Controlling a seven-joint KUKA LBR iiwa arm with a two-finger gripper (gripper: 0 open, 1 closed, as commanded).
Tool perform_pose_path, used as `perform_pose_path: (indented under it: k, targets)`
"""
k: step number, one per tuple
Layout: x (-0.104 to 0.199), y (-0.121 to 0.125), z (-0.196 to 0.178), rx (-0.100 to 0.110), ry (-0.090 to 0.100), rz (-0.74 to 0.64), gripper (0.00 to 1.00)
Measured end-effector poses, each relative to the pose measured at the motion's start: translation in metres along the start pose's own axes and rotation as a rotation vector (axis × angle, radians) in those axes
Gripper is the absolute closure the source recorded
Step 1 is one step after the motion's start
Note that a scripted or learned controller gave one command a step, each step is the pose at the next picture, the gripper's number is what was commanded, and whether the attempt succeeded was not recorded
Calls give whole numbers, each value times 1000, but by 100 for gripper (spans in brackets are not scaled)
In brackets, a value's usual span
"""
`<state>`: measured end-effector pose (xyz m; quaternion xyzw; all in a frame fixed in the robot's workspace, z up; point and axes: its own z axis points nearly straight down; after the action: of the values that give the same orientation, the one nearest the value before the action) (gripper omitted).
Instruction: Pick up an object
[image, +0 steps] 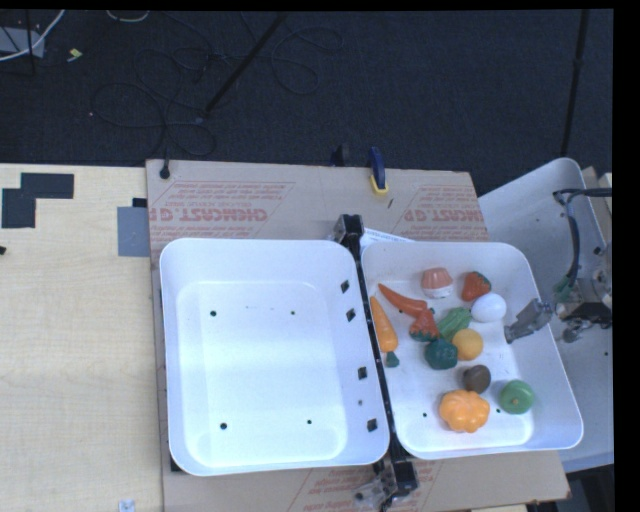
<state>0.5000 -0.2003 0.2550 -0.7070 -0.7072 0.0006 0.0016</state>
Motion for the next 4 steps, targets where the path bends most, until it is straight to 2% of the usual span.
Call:
perform_pose_path:
  k: [1, 2, 3, 4]
  targets:
    - [106, 29, 128, 8, 5, -9, 0]
    - [87, 70, 168, -5, -7, -1, 0]
    - [102, 137, 166, -5, -11, 0, 0]
    - [115, 85, 167, 1, -5, 5, 0]
